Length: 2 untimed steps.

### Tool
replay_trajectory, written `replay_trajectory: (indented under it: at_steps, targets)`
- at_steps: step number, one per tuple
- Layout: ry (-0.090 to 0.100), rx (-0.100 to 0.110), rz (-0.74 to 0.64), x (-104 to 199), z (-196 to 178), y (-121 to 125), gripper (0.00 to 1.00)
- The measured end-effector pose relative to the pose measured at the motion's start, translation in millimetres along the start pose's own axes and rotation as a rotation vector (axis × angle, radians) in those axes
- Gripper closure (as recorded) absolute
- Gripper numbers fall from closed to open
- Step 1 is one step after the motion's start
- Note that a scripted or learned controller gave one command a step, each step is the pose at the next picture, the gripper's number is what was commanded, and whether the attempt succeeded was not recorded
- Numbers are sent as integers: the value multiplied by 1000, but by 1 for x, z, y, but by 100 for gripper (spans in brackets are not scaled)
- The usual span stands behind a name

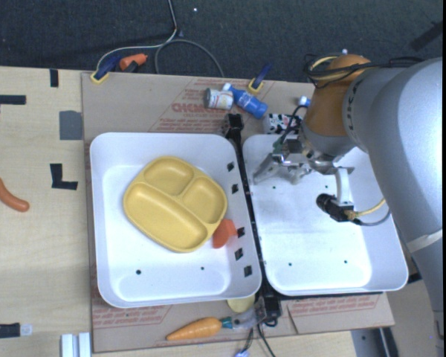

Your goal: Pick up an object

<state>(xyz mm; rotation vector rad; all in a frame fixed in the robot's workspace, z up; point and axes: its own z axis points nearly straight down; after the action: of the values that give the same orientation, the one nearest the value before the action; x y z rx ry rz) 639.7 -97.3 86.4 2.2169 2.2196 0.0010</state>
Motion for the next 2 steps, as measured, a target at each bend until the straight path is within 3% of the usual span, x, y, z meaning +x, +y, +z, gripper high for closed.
replay_trajectory:
  at_steps: [1,2]
  targets:
    - [0,9,-2,2,1,29,0]
    - [0,-1,0,1,0,2,0]
